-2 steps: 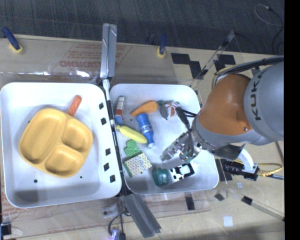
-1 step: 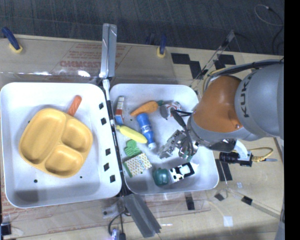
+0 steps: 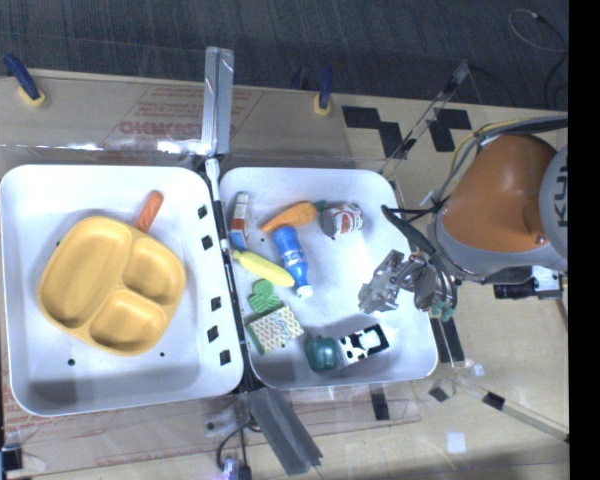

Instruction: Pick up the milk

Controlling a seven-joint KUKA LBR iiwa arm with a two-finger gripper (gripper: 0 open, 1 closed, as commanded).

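Note:
The milk (image 3: 365,344) is a small black-and-white cow-patterned carton lying on its side near the front edge of the right bin (image 3: 410,358). A dark teal round object (image 3: 322,353) touches its left end. My gripper (image 3: 384,286) hangs over the right part of that bin, just behind the milk and a little to its right. It looks open, with nothing between its fingers. The grey arm with its orange band (image 3: 500,208) reaches in from the right.
The right bin also holds a blue bottle (image 3: 292,258), a banana (image 3: 263,266), a carrot (image 3: 290,215), a small can (image 3: 342,220), a red-capped bottle (image 3: 239,218), a green item (image 3: 264,296) and a checkered pad (image 3: 275,328). In the left bin lie a yellow divided plate (image 3: 113,283) and an orange piece (image 3: 149,209).

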